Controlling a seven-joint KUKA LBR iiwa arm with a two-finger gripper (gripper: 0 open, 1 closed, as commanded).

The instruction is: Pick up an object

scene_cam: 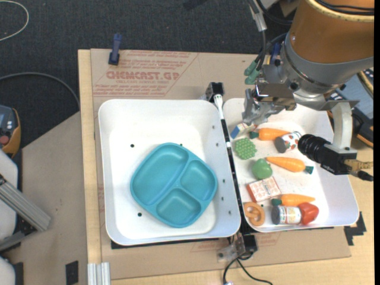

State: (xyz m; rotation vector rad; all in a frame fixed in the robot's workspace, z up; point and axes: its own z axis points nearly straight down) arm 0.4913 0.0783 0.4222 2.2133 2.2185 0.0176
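- Now the gripper (254, 116) hangs over the far end of the right bin (341, 186); I cannot tell how its tips are set.
- Left of that bin lies a blue tray (173, 184).
- Just below the gripper, a carrot (274, 133) lies in that bin.
- Near it sits a bumpy green ball (244, 148).

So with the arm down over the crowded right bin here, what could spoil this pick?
1. The end effector is at the bin's far corner, where a carrot, a green knobbly toy and a small blue-white item lie close together; it may catch two things or nudge them aside.
2. It is close to the divider wall between the bins, so it may strike that.
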